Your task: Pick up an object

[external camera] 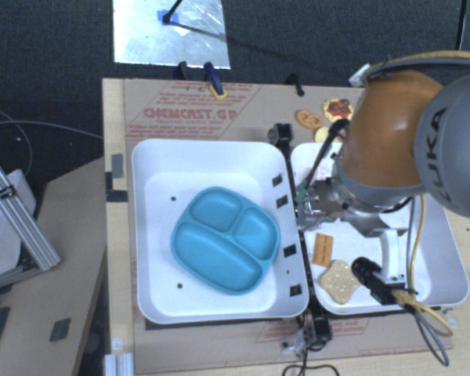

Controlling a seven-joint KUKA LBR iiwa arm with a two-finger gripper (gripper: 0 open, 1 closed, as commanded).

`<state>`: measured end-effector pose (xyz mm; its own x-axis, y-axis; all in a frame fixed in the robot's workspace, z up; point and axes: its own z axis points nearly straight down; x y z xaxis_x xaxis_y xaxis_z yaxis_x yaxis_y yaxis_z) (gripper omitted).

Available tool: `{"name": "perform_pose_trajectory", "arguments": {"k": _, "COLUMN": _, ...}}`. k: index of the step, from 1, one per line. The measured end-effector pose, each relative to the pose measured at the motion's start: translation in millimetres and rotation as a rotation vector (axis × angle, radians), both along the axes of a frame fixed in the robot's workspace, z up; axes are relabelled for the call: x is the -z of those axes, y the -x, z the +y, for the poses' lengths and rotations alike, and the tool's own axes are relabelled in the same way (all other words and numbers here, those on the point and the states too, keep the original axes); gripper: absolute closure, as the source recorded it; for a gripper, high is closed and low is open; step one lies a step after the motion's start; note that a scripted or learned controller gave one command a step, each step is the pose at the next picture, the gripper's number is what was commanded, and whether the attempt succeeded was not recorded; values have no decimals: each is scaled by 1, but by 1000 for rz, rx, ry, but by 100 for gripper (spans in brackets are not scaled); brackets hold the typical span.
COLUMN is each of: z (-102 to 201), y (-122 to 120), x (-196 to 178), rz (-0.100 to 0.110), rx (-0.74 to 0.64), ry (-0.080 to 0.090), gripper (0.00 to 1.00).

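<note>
The grey and orange arm reaches in from the right and hangs over the right bin (454, 276). Its gripper (316, 204) shows as metal parts under the wrist, near that bin's left wall. Just below it, on the bin floor, lies a small orange cracker-like piece (323, 249). A tan toast-shaped piece (339, 281) sits nearer the front edge. The arm's bulk hides much of the right bin.
The left bin (157, 178) holds a blue divided plate (225, 240). Small toy foods lie by the right bin's far edge: a pretzel-like piece (307, 118), a round pizza-like piece (337, 108) and a pale yellow piece (323, 135). Black clips line the wall between the bins.
</note>
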<state>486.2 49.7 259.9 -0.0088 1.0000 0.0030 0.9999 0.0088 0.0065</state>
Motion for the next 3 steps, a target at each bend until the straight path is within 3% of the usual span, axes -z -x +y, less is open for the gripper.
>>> {"name": "perform_pose_trajectory", "arguments": {"k": 1, "z": -36, "y": -5, "x": -106, "rz": -8, "rx": 6, "ry": 3, "gripper": 100}}
{"name": "perform_pose_trajectory", "arguments": {"k": 2, "z": 13, "y": -21, "x": 61, "rz": 19, "rx": 1, "ry": 3, "gripper": 100}}
{"name": "perform_pose_trajectory", "arguments": {"k": 3, "z": 92, "y": -1, "x": -36, "rz": -4, "rx": -5, "ry": -4, "gripper": 100}}
